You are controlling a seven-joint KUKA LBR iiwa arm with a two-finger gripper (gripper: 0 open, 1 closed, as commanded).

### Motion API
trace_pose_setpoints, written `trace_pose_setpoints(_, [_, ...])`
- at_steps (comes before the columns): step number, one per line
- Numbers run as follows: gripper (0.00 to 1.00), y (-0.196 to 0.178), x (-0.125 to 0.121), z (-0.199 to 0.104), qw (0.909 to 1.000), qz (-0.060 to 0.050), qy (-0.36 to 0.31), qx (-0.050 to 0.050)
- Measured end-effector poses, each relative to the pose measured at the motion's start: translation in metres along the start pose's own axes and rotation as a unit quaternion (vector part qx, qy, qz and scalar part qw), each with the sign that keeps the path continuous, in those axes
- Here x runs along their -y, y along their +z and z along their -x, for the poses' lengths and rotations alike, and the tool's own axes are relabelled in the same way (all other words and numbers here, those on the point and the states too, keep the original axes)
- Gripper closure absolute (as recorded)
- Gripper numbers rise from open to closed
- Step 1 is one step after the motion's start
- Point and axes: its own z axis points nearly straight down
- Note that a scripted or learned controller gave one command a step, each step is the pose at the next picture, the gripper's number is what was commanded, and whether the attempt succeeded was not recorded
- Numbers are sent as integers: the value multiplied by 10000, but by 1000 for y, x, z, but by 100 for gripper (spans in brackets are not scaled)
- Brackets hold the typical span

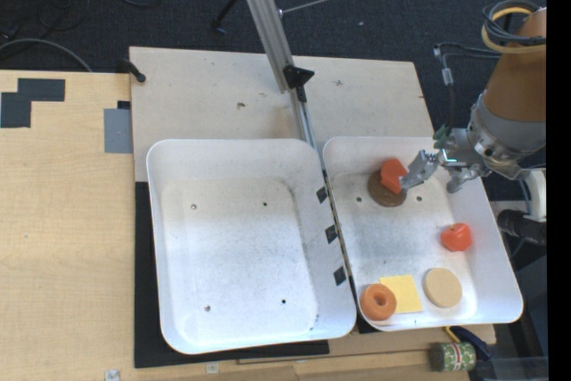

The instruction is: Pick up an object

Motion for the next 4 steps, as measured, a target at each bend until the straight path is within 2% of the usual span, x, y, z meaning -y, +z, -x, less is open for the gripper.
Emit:
trace_pose_setpoints(1, [0,-3,-1,1,10000,25,6,5])
trace_pose_setpoints(3, [0,106,2,19,10000,-4,6,3])
trace_pose_setpoints(4, [0,152,1,18,10000,35,8,11])
